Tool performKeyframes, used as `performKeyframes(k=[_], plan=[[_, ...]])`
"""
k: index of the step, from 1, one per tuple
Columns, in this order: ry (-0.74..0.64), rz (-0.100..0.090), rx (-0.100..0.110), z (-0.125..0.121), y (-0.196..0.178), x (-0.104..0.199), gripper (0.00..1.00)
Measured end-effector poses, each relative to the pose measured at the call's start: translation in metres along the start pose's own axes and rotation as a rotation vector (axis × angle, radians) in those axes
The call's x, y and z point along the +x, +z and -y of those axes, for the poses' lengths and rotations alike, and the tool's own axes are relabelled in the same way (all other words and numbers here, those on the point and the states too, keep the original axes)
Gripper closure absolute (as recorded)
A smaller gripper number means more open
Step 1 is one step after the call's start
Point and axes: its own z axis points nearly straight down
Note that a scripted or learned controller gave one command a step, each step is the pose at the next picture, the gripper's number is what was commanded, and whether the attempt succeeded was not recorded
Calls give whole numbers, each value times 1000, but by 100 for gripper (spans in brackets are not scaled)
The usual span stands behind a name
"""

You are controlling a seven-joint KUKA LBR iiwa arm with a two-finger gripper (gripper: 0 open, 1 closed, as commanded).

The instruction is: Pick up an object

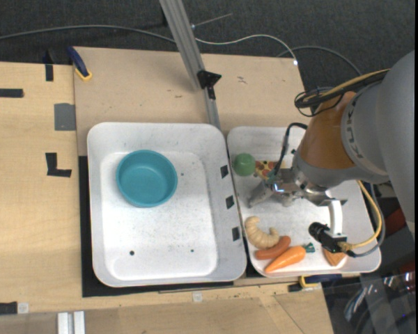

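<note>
In the right bin (355, 186) lie a green ball (244, 163), a small multicoloured toy (266, 167), a beige croissant-shaped piece (261, 233), a red sausage (272, 248) and an orange carrot (287, 258). My gripper (270, 193) hangs low over the bin's middle, just below the multicoloured toy and to the right of the ball. It looks open, its fingers spread over bare bin floor with nothing between them. The grey arm with its orange band (327, 141) reaches in from the right and hides part of the bin.
The left bin (160, 256) holds a teal bowl (147, 178). A small orange piece (335, 258) sits near the right bin's front right corner beside a black fitting (324, 235). A metal pole (188, 44) slants above the bins.
</note>
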Motion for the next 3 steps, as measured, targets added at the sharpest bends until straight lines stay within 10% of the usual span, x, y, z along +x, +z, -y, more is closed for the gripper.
performKeyframes(k=[1, 3], plan=[[-1, -3, 2, 0, -11, 1, 100], [1, 0, -5, -2, -114, -13, 100]])
